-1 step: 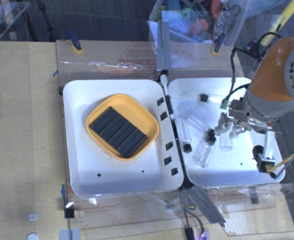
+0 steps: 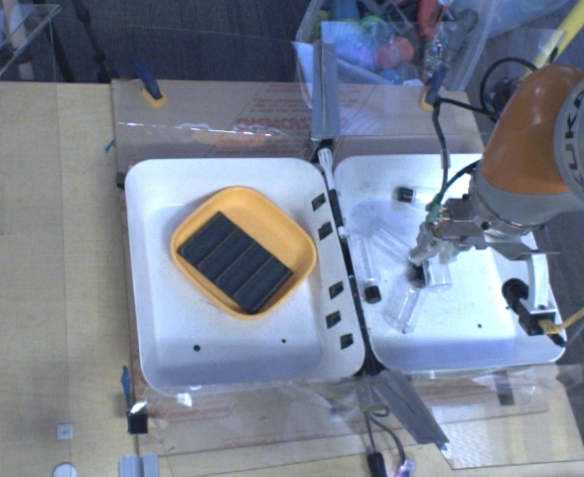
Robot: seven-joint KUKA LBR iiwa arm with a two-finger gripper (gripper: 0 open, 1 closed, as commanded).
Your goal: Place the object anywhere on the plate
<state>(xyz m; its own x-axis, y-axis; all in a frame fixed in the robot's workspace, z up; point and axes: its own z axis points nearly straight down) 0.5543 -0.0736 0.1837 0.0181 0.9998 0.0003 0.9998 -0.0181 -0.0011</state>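
Note:
A yellow square plate lies tilted in the left white bin. A flat black ribbed slab rests on the plate and covers most of its middle. My gripper hangs low over the right bin, near that bin's centre, well away from the plate. I see nothing clearly held in it.
In the right bin lie clear plastic pieces, a small black piece at the back and another near the divider. The divider carries black clips. A clear box of coloured toys stands behind the bins.

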